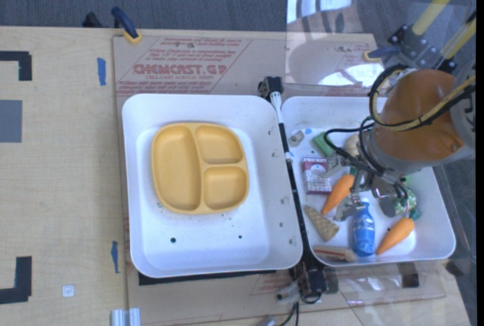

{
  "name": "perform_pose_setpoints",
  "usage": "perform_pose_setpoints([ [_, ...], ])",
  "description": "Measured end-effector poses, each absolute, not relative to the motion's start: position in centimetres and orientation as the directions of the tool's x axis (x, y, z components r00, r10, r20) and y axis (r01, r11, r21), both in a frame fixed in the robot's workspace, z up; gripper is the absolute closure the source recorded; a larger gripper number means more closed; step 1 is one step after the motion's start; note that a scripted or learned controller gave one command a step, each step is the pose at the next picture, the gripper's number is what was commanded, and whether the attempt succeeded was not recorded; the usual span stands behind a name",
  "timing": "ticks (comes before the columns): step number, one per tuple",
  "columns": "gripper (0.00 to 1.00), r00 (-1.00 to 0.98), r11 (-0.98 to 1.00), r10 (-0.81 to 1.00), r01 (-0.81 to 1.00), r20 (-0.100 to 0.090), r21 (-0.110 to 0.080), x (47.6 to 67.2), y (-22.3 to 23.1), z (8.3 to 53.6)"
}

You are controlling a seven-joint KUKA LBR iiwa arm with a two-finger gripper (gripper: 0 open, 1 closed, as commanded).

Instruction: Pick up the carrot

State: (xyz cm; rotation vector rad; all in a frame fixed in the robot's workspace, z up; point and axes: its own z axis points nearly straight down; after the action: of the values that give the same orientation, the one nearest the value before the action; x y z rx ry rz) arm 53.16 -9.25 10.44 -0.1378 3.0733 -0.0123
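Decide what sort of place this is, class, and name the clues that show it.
Probably a robotics lab bench for pick-and-place trials: a robot arm over two white bins, toy food such as carrots in one, a yellow divided plate in the other.

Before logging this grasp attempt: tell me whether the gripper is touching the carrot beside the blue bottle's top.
Cannot tell. In the camera view the gripper sits right over the upper end of the carrot, but its body hides the spot where contact would be.

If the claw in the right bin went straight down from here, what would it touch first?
Probably the carrot lying at a slant just beside the claw, or the blue bottle below it in the picture. Depth is hard to judge from this slanted view, so it might instead meet the floor of the right bin.
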Motion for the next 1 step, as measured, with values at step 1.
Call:
perform_pose_setpoints([
  [1, 1.0, -0.992, 0.996, -0.092, -0.091, -0.087, -0.013, 53.82, -9.1, 11.97],
])
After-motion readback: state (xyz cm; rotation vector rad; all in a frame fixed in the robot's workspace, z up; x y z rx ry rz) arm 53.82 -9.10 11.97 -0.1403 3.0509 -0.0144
